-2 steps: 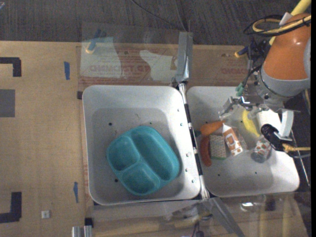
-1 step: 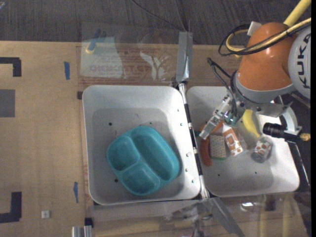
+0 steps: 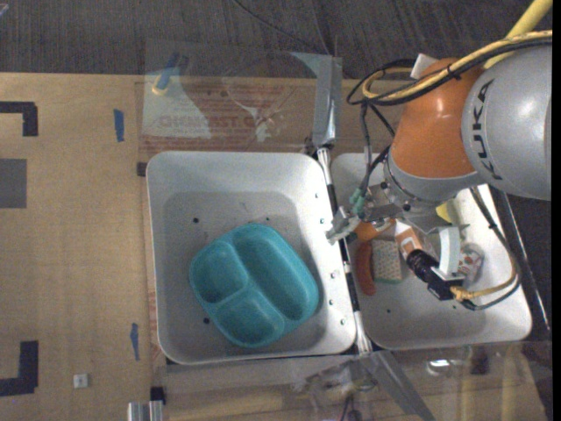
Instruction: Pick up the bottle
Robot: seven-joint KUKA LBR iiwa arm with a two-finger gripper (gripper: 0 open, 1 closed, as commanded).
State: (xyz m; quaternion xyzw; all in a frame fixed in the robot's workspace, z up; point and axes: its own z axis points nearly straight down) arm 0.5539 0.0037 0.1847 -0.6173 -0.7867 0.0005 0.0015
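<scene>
Counter: pale wooden counter (image 3: 70,235) with black corner marks and blue tape bits; dark carpet floor (image 3: 131,16) behind it.
Left bin: shallow white plastic bin (image 3: 175,191) holding a teal three-compartment plastic tray (image 3: 254,283), lying flat.
Right bin: shallow white plastic bin (image 3: 491,323) with a jumble of items under the grey arm with the orange band (image 3: 438,139).
Bottle: possibly the orange-red elongated object (image 3: 366,266) at the right bin's left wall, long axis running roughly near-to-far; identity uncertain.
End effector (image 3: 386,226): low over the jumble; spread or pressed together, cannot tell.
</scene>
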